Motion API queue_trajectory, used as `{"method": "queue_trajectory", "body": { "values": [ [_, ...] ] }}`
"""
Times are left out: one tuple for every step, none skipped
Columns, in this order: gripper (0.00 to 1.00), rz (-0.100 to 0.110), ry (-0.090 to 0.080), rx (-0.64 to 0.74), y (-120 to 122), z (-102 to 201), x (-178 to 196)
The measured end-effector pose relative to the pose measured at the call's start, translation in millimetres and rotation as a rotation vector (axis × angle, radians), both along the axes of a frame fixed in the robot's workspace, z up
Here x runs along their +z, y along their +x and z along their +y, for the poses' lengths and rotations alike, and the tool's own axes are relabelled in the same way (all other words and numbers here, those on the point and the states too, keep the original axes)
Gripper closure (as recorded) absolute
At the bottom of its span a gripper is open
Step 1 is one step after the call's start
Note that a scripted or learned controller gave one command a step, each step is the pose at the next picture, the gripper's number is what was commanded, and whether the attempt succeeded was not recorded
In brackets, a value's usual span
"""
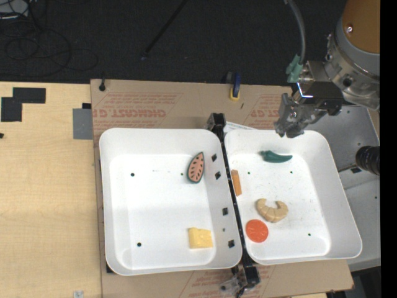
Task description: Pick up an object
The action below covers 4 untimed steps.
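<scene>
Green pepper (pixel 275 157) lies flat in the right bin (pixel 338 166), near its far wall and closest of all the pieces to my gripper (pixel 290 128), so I judge it the natural target. Other candidates in that bin: a croissant (pixel 272 210) near the middle, an orange-red disc (pixel 257 231) just in front of it, and an orange stick (pixel 236 182) lying against the divider side. The left bin (pixel 118 197) holds a watermelon slice (pixel 196 167) and a yellow cheese block (pixel 200 238), well apart from each other. To do this step well I would bring the gripper over the pepper's thicker middle, turn the wrist so the closing direction crosses its narrow width and not its length, and descend straight, since a thin curved piece lying flat is likely to skid away if only one side is touched first. The far wall is near, so I would keep the approach vertical. Pose: the arm (pixel 363 30) reaches in from the right, wrist pointing down, gripper hovering above the bin's far rim, just beyond the pepper and not touching it. From this slanted view I cannot tell whether it is spread or closed; nothing is visibly held.
</scene>
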<state>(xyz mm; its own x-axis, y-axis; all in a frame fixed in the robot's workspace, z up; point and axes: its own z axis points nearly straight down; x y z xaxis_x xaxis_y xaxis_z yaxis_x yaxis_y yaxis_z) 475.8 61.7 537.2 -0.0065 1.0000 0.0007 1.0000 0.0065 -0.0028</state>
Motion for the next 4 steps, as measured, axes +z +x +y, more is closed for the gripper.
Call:
{"method": "queue_trajectory", "body": {
  "values": [
    [1.00,0.000,0.000,0.000,0,54,0],
    [1.00,0.001,-0.003,-0.014,0,-27,0],
    [1.00,0.000,-0.001,-0.002,16,15,0],
    [1.00,0.002,-0.001,-0.001,4,63,0]
  ]
}}
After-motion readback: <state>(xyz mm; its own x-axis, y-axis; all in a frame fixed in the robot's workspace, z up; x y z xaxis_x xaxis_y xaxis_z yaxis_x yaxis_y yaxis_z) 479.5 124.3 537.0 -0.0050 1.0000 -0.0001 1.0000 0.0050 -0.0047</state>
